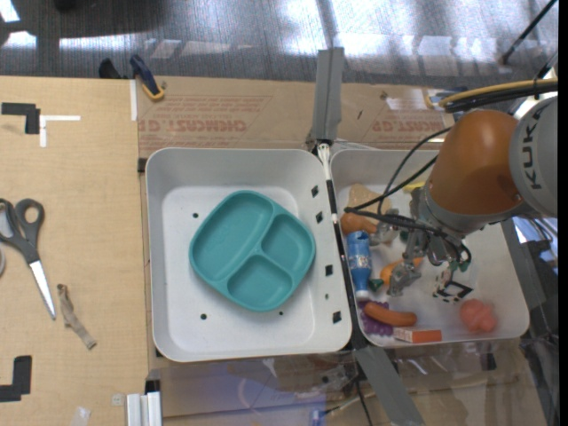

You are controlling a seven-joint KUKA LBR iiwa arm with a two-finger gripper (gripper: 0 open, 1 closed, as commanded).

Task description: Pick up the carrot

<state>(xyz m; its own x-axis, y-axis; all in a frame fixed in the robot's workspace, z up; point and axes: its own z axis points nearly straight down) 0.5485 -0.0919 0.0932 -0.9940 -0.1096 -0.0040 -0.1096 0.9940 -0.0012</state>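
wooden worktop (pixel 71 193) carries two shallow white bins side by side, with scissors (pixel 27 247) lying on the bare wood at far left. left bin (pixel 169 327) holds a teal divided plate (pixel 253 249), sitting tilted near the middle. right bin (pixel 510 264) is cluttered: a blue tube-like bottle (pixel 358 257) lies along its left wall, an orange sausage-shaped item (pixel 389 312) lies near the front, a pink rounded item (pixel 479 315) sits at front right, and a small flat red and white piece (pixel 417 335) lies at the front edge, with something purple (pixel 376 327) just beside the sausage shape. carrot (pixel 358 223), orange, lies near the bin's left wall just behind the blue bottle, partly under black cables. grey arm with orange band (pixel 475 171) reaches in from the right over the right bin. gripper (pixel 404 273) hangs low over the middle of the right bin, near the carrot but apart from it; cannot tell how far it is open, wiring hides it, and nothing is seen held in it.
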